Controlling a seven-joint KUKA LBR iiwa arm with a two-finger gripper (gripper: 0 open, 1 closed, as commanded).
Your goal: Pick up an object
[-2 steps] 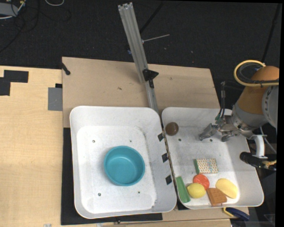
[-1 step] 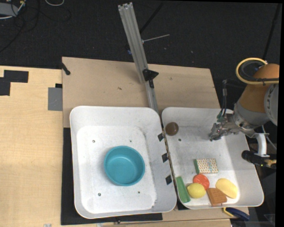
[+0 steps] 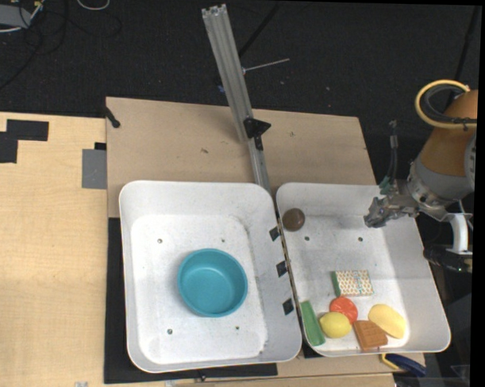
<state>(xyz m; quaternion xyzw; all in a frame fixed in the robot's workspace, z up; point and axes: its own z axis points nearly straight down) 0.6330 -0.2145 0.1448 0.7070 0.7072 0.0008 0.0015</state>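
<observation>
1. Looking down from the camera view, we see the gripper (image 3: pixel 376 215) poised over the right bin's (image 3: pixel 429 294) far corner; we cannot tell its state, and nothing shows in it.
2. We note candidate objects bunched at the near edge: a checked sponge (image 3: pixel 353 282), red ball (image 3: pixel 344 307), lemon (image 3: pixel 335 324), yellow piece (image 3: pixel 387 319), brown block (image 3: pixel 370 335) and green stick (image 3: pixel 312 323).
3. We mark a brown ball (image 3: pixel 293 220) lying alone, nearest the arm; a blue bowl (image 3: pixel 213 282) sits in the left bin (image 3: pixel 146 217).
</observation>
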